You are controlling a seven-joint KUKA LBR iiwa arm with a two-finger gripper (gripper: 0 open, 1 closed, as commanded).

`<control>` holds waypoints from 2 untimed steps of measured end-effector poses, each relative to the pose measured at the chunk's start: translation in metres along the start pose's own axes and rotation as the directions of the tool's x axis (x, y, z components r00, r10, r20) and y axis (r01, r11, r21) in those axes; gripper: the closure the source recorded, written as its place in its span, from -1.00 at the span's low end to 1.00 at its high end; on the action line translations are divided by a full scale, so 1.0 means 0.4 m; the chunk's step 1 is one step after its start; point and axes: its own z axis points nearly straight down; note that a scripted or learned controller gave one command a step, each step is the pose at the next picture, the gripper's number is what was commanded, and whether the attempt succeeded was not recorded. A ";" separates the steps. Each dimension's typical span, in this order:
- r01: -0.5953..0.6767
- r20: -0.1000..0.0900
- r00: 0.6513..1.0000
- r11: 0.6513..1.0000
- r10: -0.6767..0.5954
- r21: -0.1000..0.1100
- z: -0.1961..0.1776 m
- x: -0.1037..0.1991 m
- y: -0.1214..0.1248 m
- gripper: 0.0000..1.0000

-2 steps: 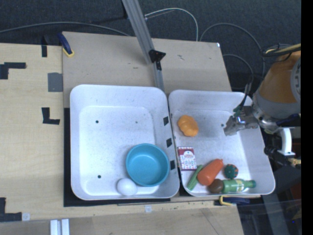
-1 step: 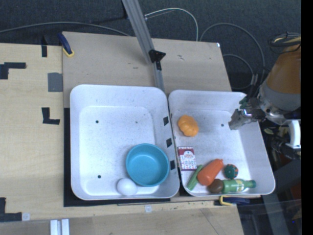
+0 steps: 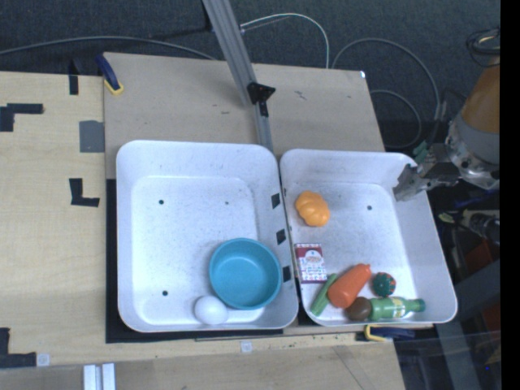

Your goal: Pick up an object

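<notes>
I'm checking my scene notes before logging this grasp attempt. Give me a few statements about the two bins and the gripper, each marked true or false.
1. The blue bowl sits in the left bin. True.
2. The white ball lies in the right bin. False: it lies in the left bin, beside the bowl.
3. The gripper is over the right bin's right rim. True.
4. The gripper holds the carrot. False: the carrot lies in the right bin, apart from the gripper.
5. The orange toy lies nearer the bins' shared wall than the green bottle does. True.

Two white bins (image 3: 130, 218) hold toys; arm (image 3: 479, 128) at right.
</notes>
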 end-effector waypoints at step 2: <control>0.004 -0.003 1.000 1.000 -0.004 0.007 0.029 0.233 0.082 1.00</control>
